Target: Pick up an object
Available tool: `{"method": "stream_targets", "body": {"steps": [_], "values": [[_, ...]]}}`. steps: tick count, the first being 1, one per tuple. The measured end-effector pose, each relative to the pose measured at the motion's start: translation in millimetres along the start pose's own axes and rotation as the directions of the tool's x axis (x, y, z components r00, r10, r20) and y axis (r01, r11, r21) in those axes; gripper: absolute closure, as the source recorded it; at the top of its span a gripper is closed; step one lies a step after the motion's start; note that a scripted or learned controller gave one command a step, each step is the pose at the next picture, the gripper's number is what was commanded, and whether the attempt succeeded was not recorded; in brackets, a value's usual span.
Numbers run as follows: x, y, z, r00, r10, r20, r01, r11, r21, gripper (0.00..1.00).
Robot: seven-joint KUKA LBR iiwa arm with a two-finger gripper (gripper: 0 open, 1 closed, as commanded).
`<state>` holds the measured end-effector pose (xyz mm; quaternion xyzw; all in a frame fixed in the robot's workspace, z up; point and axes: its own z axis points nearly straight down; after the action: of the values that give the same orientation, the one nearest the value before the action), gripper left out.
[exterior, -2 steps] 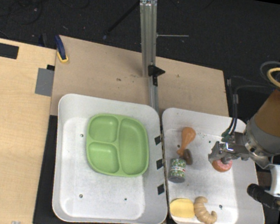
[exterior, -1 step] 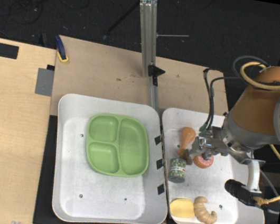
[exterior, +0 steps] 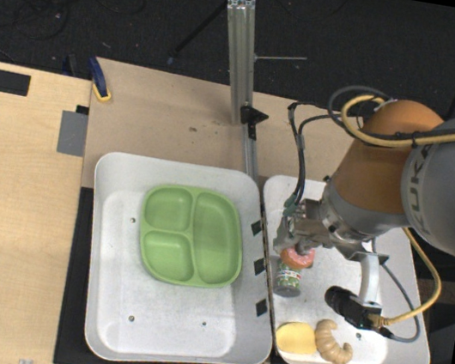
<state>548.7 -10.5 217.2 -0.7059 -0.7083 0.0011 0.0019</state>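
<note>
My gripper (exterior: pixel 298 243) hangs over the left side of the right bin (exterior: pixel 405 361), pointing down. Directly beneath it is a small jar (exterior: pixel 288 276) with a pink and red top and a greenish body, close to the bin's left wall. The jar's top meets the gripper's tip, and the view does not show whether it is gripped. A yellow rounded object (exterior: pixel 295 338) and a tan croissant-shaped piece (exterior: pixel 333 342) lie side by side at the front of the same bin.
The left bin (exterior: pixel 101 303) holds a green divided plate (exterior: pixel 192 236) near its middle. A metal post (exterior: pixel 242 62) rises behind the bins. The arm's orange and grey body covers the back of the right bin.
</note>
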Motion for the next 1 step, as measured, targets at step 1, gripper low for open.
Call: {"method": "stream_targets", "body": {"steps": [1], "values": [[59.5, -3.6, 5.2, 1.000, -0.002, 0.000, 0.002, 1.000, 0.001, 1.00]]}}
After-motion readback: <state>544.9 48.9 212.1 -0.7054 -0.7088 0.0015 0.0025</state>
